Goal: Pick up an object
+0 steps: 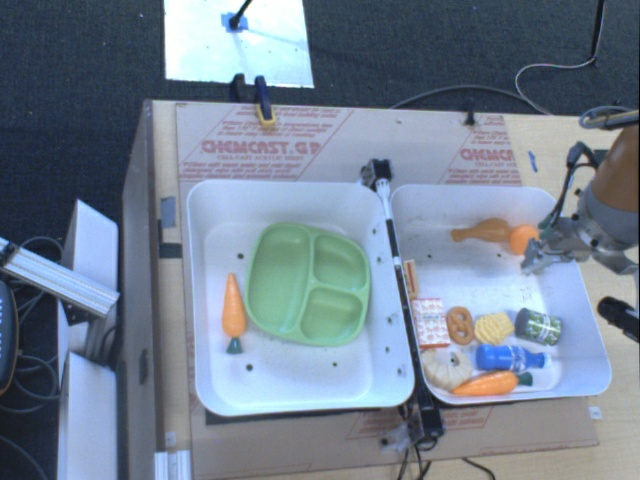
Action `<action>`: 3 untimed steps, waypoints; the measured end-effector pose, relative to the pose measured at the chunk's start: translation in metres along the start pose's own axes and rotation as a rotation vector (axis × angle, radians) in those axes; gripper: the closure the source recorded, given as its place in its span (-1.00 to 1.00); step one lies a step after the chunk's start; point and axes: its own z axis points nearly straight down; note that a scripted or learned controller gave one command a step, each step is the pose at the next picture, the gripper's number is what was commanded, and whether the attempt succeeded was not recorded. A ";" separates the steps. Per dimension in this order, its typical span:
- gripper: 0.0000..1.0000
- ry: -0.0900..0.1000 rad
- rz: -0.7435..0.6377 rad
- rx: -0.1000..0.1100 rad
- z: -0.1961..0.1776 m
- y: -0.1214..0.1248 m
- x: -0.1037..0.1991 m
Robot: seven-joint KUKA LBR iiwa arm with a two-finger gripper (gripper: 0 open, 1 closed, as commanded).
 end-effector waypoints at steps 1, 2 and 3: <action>1.00 0.000 0.001 0.001 -0.021 -0.014 0.000; 1.00 0.002 0.000 0.003 0.064 0.053 0.001; 1.00 0.000 -0.003 -0.001 0.052 0.054 0.000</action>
